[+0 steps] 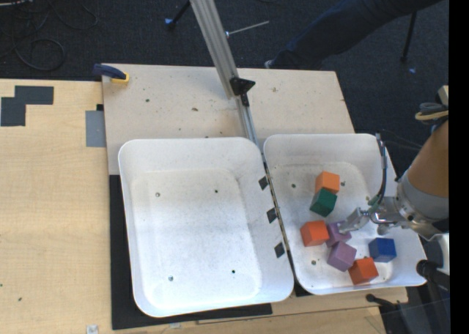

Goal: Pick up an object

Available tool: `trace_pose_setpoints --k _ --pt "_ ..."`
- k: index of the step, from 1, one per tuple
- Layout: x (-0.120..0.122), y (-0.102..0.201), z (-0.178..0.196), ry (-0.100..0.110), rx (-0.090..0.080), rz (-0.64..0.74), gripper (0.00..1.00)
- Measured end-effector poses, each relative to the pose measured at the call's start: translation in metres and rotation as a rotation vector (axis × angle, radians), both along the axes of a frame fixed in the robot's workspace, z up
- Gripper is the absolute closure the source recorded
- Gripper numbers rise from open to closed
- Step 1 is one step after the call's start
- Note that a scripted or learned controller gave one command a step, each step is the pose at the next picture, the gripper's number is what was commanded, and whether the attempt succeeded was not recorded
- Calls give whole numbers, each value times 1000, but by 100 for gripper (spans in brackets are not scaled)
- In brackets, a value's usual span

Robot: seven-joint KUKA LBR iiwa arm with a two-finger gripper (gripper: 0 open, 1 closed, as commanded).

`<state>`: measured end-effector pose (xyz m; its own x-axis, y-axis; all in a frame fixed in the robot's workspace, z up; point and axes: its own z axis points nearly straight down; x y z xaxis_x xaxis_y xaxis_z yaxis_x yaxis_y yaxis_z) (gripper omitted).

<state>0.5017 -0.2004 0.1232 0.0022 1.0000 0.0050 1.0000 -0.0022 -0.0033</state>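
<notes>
The right bin point(304, 151) holds several small blocks. An orange block point(327, 182) leans against a green one point(323, 201) near its middle. Lower down lie an orange block point(314, 233), two purple blocks point(338, 234) point(341, 255), a blue block point(382, 249) and another orange block point(363, 271). My gripper point(350, 223) reaches in from the right, low over the bin, its tips just above the upper purple block and right of the orange one. I see nothing held between its fingers.
The left bin point(139, 160) sits beside the right one, parted by a divider with black clips point(270, 214). A slanted aluminium bar point(216, 39) rises behind the bins. A blue and yellow clamp point(111, 73) lies at the bench's back left.
</notes>
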Motion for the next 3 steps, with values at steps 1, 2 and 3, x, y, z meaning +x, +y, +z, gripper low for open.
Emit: trace_pose_setpoints --k 1,2,3 --pt "5 -2 -4 -18 -8 3 0" --pt "4 -2 4 -16 -5 -3 100" --pt "11 -5 65 -7 -6 4 100"
